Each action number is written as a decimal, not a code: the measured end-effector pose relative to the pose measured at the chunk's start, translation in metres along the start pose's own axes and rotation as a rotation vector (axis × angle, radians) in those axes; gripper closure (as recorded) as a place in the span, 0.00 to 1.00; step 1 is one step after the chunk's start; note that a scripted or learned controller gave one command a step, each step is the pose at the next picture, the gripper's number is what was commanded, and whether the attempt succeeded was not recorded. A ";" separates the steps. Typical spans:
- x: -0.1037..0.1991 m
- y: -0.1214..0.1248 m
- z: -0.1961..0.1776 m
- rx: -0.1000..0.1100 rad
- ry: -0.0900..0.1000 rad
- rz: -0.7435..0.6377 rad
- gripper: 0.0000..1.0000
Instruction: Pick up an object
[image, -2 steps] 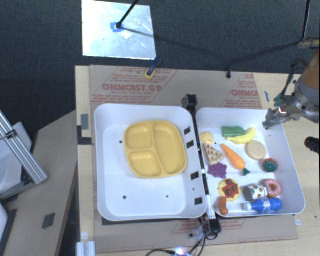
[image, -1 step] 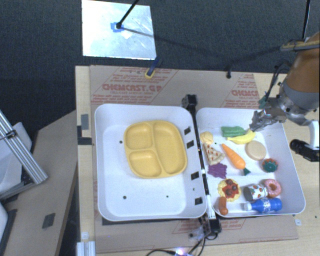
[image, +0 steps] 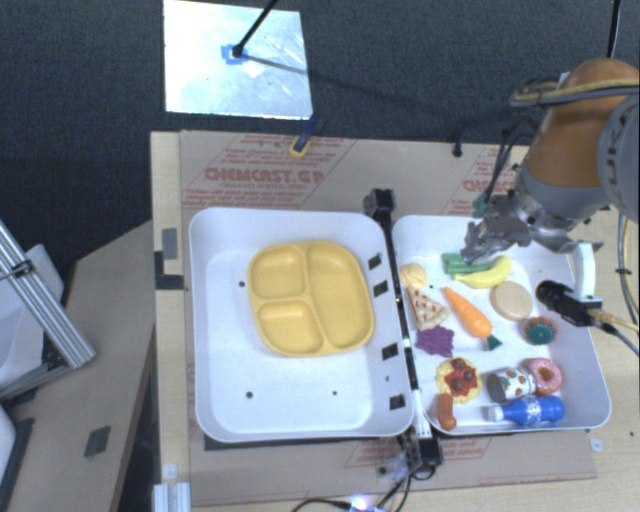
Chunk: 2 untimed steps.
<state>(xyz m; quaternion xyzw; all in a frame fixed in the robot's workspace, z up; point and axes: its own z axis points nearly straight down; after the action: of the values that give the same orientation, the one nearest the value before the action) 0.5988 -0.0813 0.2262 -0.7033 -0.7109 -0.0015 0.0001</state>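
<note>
Left bin: we see a yellow divided plate lying flat in it, three compartments, nothing on it.

Divider between the bins: a black hinged strip runs down the middle; we would keep clear of it.

Right bin: toy food scattered across it. Going rightward we find a pizza slice, a purple piece, an orange carrot, a green piece touching a yellow banana, a tan disc, a pink doughnut and a blue bottle.

Gripper: low over the rear of the right bin, right above the green piece and banana. Whether it is parted or closed, we cannot tell; nothing shows clearly between the tips.

Likely target: the banana or the green piece beneath the tips; we cannot say which.

Handling: we judge these toys light, hollow, stiff plastic, smooth and prone to slipping or skidding.

Where to take hold: across the banana's narrow middle, square to its curve, since the ends taper.

Risk: the two touching pieces may be nudged apart.
</note>
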 end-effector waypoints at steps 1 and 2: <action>0.054 0.013 -0.004 -0.001 0.000 0.000 1.00; 0.070 0.012 0.006 0.001 -0.002 0.004 1.00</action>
<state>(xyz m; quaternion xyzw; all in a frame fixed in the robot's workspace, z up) 0.6099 -0.0111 0.2200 -0.7047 -0.7095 -0.0005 -0.0004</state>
